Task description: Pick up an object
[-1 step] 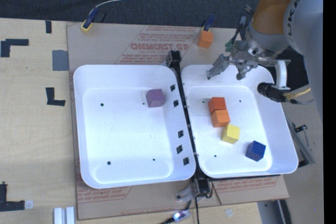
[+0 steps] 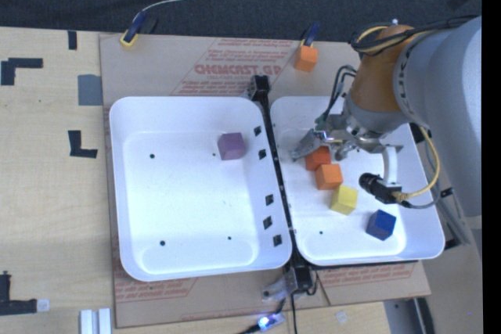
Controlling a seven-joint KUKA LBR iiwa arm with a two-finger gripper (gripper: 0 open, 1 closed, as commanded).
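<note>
A small red-orange cube [image 2: 316, 159] is seen in the right white bin [image 2: 415, 246], toward its upper left part, directly under the two-finger gripper [image 2: 317, 143]. An orange cube [image 2: 329, 175] lies touching it at five o'clock, a yellow cube [image 2: 344, 199] is placed just beyond that on the same line, and a blue cube [image 2: 381, 224] rests further out at about four o'clock, near the bin's lower right corner.

The gripper is held low over the red-orange cube, with one grey finger [image 2: 304, 146] angled out toward eight o'clock; whether the fingers are spread or pressed together cannot be told, and no cube can be seen pinched between them. The grasp is therefore judged to be at the approach or closing step, with nothing lifted yet. For the next move, a firm closure on a single cube and a straight lift would be called for, and the touching orange neighbour may be nudged.

A purple cube [image 2: 231, 145] sits well apart at nine o'clock in the left white bin [image 2: 125, 192]. Another orange cube [image 2: 306, 56] lies outside the bins at twelve o'clock, on the brown cardboard sheet [image 2: 219, 66].
</note>
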